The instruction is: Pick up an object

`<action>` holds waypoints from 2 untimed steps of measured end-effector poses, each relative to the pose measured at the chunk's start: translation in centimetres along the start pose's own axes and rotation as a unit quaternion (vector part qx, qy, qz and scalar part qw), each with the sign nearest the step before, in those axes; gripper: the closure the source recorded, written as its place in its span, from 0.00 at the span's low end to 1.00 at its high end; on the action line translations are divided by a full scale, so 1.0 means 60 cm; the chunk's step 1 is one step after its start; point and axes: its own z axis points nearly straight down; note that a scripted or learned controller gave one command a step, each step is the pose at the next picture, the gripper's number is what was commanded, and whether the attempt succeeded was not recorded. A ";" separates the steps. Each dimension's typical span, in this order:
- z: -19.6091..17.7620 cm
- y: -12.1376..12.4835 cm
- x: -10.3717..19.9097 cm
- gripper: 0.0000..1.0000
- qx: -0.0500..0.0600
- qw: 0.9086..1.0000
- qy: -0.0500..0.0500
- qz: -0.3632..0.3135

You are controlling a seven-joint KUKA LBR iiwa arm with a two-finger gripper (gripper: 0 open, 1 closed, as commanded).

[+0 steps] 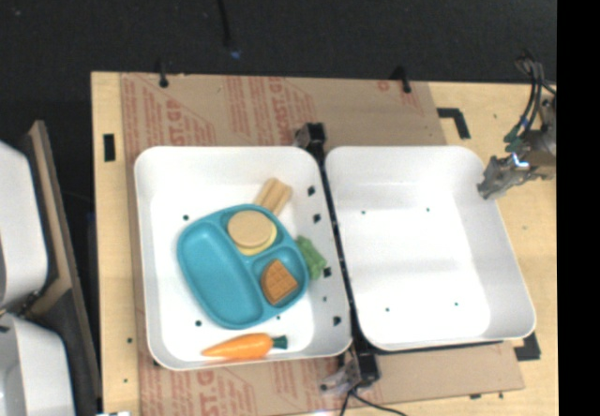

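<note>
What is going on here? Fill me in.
The gripper sits at the right bin's far right rim, with nothing seen between its fingers. All the objects lie in the left bin: a blue divided tray carrying toy food, a carrot in front of it, and a wooden piece behind it.

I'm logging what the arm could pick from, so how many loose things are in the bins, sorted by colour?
Blue: 1, divided tray
Tan or brown: 3, round disc, waffle square, wooden block
Orange: 1, carrot
Green: 1, small piece
Total: 6
</note>
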 end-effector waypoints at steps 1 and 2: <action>-0.002 0.021 0.085 1.00 0.002 1.000 0.001 -0.002; 0.000 0.047 0.157 1.00 0.002 1.000 0.001 -0.002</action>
